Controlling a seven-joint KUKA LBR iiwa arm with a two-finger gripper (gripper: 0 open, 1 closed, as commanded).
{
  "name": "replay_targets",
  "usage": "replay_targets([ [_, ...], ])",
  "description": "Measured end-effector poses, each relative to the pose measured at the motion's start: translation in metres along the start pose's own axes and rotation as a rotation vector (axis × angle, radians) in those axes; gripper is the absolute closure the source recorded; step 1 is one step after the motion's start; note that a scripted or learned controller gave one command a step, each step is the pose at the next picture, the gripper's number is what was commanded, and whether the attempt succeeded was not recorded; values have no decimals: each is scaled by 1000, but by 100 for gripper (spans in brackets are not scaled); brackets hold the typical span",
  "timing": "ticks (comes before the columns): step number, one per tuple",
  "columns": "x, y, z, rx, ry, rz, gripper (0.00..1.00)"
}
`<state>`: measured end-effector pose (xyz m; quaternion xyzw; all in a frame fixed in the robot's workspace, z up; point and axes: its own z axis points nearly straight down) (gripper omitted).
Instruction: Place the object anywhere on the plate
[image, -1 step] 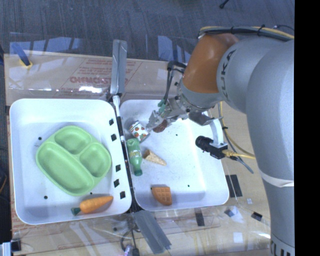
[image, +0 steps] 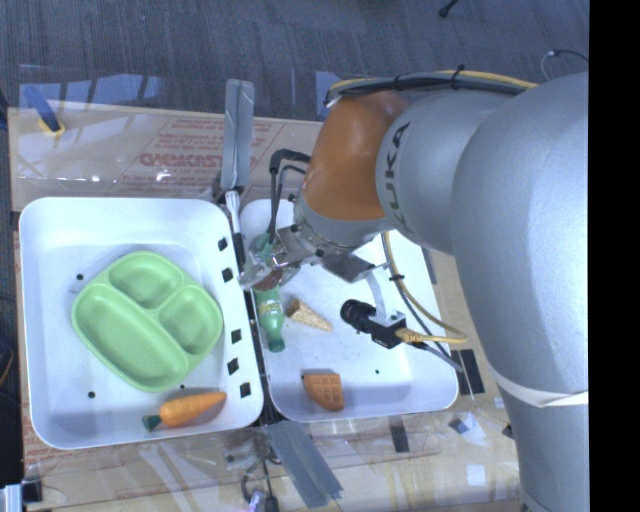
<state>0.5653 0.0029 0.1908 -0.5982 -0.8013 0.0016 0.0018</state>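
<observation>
Gripper (image: 266, 268) hangs low at the right bin's (image: 430, 385) left edge, directly above a green bottle (image: 270, 320); whether its fingers grip it I cannot tell. Plate (image: 147, 317) sits uncovered in the left bin (image: 50, 240), carrot (image: 187, 408) near it.

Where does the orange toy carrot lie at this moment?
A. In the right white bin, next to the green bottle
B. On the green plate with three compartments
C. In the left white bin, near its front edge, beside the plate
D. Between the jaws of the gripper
C. The orange toy carrot lies on the floor of the left white bin, just below the green three-compartment plate, not on it.
</observation>
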Motion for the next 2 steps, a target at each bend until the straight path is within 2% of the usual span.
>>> replay_targets([
  [1, 60, 16, -7, -3, -2, -167, 100],
  [2, 60, 16, -7, -3, -2, -166, 0],
])
